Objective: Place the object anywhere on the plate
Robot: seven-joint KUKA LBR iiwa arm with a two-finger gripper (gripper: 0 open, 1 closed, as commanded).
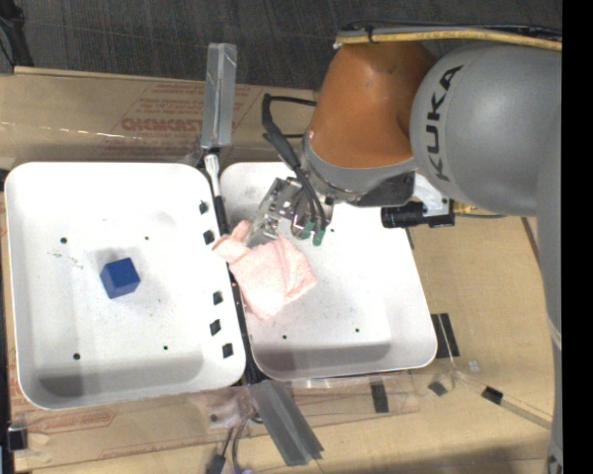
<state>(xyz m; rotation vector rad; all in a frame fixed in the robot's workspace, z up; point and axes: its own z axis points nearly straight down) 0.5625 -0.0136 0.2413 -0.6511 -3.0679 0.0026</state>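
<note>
A small blue cube [120,276] lies in the left bin [40,196], left of its middle. A pink, crumpled, soft-looking thing [272,273] lies at the left side of the right bin [376,304], against the wall shared by the two bins. My gripper [279,217] hangs over the upper left part of the right bin, just above the pink thing's upper edge. The grey and orange arm covers the bin's far right corner. Whether the gripper touches the pink thing I cannot tell.
The two bins sit side by side on a brown cardboard-covered bench [99,107]. A grey metal bar [217,97] stands behind the gap between them. Black clips [217,299] line the shared wall. Bare white floor shows in the right bin's lower right.
</note>
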